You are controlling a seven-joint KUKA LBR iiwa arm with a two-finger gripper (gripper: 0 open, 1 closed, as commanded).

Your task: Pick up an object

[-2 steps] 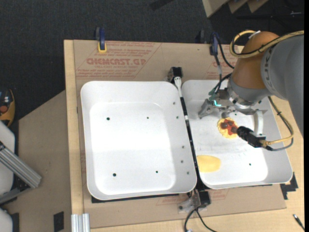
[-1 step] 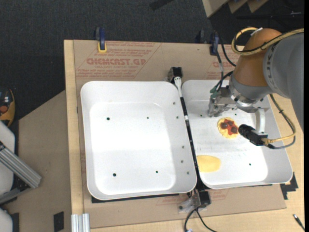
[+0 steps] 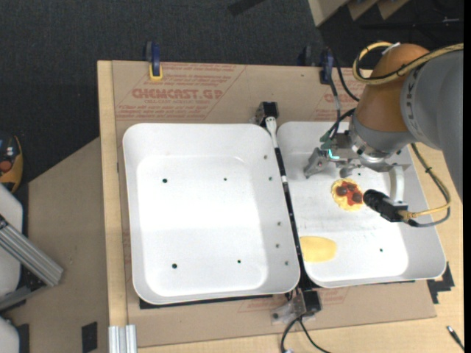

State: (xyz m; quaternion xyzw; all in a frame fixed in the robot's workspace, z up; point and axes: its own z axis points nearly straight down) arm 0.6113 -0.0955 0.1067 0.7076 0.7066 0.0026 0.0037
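Note:
In the right bin (image 3: 412,259) lie two small objects. One is a round yellow piece with red spots (image 3: 347,194), near the bin's middle. The other is a flat pale-yellow oval (image 3: 318,248) near the front left corner. My gripper (image 3: 328,168) hangs over the back part of the right bin, just up and left of the red-spotted piece. Its two grey fingers (image 3: 313,165) stand spread apart with nothing between them. The gripper is open and apart from both objects.
The left bin (image 3: 147,271) sits beside the right one, with a black divider strip (image 3: 283,190) between them. A black connector with a yellow cable (image 3: 383,204) hangs from the arm just right of the red-spotted piece. Both bins rest on a cardboard sheet (image 3: 184,87).

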